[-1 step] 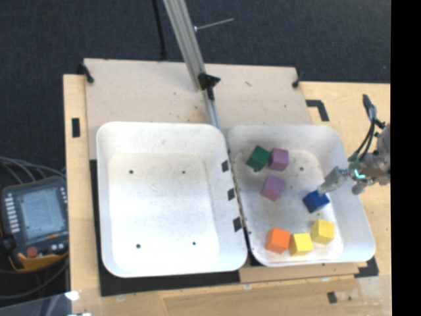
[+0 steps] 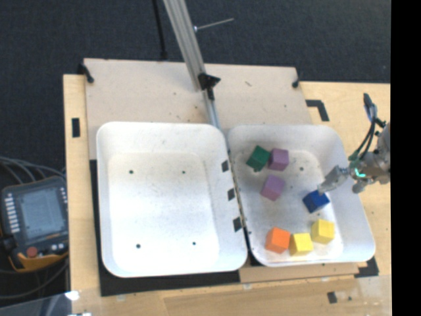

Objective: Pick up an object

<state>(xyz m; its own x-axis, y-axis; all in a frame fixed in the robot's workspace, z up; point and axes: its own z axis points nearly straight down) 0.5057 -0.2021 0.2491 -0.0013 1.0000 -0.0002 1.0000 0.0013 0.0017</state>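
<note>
Camera view shows the gripper (image 2: 337,176) reaching in from the right edge, over the right bin (image 2: 342,143), its tip just above and beside the blue cube (image 2: 316,201). Whether the jaws are open or closed cannot be told at this size, and no object is seen between them.

Step in hand, as a judgement: the approach — the grasp itself is not yet made. The blue cube is the nearest candidate. It sits apart from its neighbours, with a yellow cube (image 2: 323,230) near below it, a second yellow cube (image 2: 302,243) and an orange cube (image 2: 278,239) along the bin's near wall. Two purple cubes (image 2: 279,158) (image 2: 272,187) and a green cube (image 2: 258,158) lie further left.

Next move calls for centring over the blue cube, descending, and closing squarely on two opposite faces — the cube stands turned relative to the bin walls.

Both bins rest on a pale wooden surface (image 2: 145,91). The left bin (image 2: 118,143) adjoins the right. Dark carpet (image 2: 66,25) surrounds the surface; a pendant (image 2: 36,216) lies at left.
</note>
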